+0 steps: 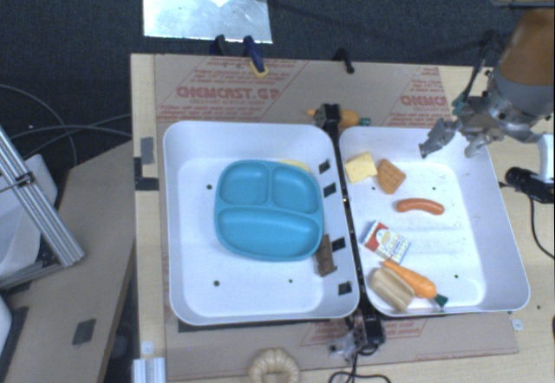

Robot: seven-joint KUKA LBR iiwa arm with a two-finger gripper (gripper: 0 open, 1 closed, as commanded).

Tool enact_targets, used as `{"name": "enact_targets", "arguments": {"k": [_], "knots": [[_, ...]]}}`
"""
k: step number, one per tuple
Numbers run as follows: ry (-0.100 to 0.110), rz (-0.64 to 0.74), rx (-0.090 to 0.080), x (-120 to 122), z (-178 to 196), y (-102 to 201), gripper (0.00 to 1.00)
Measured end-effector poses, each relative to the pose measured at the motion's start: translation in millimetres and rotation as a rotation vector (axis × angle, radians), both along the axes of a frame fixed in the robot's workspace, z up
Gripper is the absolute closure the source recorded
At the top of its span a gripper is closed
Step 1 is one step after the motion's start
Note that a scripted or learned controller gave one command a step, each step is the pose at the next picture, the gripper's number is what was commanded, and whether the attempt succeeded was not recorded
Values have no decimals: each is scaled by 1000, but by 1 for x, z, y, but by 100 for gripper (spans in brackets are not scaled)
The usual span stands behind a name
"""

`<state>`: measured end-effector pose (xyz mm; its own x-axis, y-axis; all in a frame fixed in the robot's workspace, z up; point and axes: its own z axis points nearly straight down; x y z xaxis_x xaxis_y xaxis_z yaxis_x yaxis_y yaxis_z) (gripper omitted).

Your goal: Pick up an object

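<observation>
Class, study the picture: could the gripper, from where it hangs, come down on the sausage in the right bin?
Probably yes: the sausage lies alone on bare bin floor, apart from its neighbours, and the gripper hangs just above and beyond it.

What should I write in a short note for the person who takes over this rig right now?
Gripper: open, holding nothing, above the far right corner of the right bin.
Right bin holds: cheese wedge, waffle piece, sausage, small carton, carrot, bread roll.
Left bin holds: blue divided plate, brown piece beside it.
Done: nothing picked yet.
Left: lower onto one object, grasp, lift.
</observation>
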<state>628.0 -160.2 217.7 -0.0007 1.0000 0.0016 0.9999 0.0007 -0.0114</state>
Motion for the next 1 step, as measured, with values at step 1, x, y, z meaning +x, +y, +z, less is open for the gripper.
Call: {"name": "enact_targets", "arguments": {"k": [1], "knots": [[-13, 2, -2, 2, 8, 0, 0]]}}
